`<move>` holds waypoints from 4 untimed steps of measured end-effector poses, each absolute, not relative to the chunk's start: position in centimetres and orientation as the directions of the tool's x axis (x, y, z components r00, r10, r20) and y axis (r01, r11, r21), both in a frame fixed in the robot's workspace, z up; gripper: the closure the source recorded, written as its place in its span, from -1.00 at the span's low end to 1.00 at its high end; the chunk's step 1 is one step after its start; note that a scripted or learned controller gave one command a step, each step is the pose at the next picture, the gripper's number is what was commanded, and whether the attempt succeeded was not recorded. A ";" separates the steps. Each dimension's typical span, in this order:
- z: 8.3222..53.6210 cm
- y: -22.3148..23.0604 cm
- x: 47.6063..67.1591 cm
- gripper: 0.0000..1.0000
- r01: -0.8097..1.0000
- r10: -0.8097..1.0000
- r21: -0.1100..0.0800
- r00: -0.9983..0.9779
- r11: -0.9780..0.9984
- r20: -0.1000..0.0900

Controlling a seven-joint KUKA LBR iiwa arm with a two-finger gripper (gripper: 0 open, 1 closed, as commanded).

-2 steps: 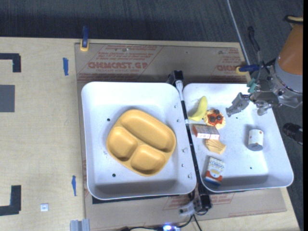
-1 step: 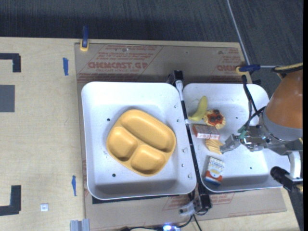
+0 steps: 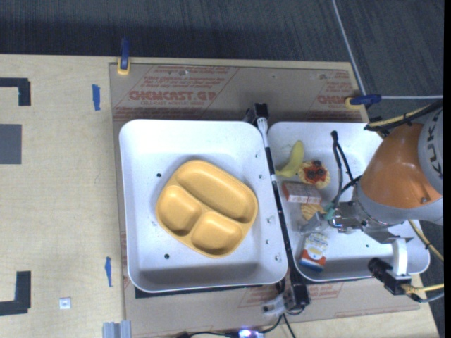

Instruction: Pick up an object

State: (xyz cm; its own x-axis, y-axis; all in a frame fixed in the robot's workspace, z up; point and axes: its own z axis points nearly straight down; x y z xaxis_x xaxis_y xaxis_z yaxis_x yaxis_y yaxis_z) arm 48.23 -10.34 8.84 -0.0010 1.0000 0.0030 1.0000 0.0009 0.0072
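Small cartons and packets [image 3: 303, 197] crowd the right white bin's [image 3: 352, 134] left side; our gripper [image 3: 330, 217] hangs over them, jaw state hidden.

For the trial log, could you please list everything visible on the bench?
Bins: 2, white, side by side on the bench; left bin, right bin.
Divided tray: 1, yellow, three compartments, middle of the left bin.
Banana: 1, yellow, right bin's far left.
Small packaged items: several, mixed colours, along the right bin's left side; exact count unclear.
Clamps: 2, blue and yellow, on the board's far edge.
Arm: 1, grey with orange band, over the right bin.
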 end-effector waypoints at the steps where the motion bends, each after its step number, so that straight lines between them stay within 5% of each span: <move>1: 8.9 -9.5 48.3 -1.00 1.000 1.000 0.011 0.002 -0.002 -0.001; 2: 8.6 -9.1 48.2 -1.00 1.000 1.000 0.007 -0.001 0.001 0.000; 3: 9.7 -9.2 48.3 1.00 1.000 1.000 0.012 0.001 -0.001 -0.003; 4: 9.7 -9.2 48.3 -1.00 1.000 1.000 0.011 0.001 -0.001 -0.003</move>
State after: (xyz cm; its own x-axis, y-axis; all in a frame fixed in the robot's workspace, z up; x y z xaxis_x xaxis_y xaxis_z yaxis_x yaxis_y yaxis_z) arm 48.28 -9.22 9.67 0.0006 1.0000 -0.0029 0.9999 -0.0006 0.0114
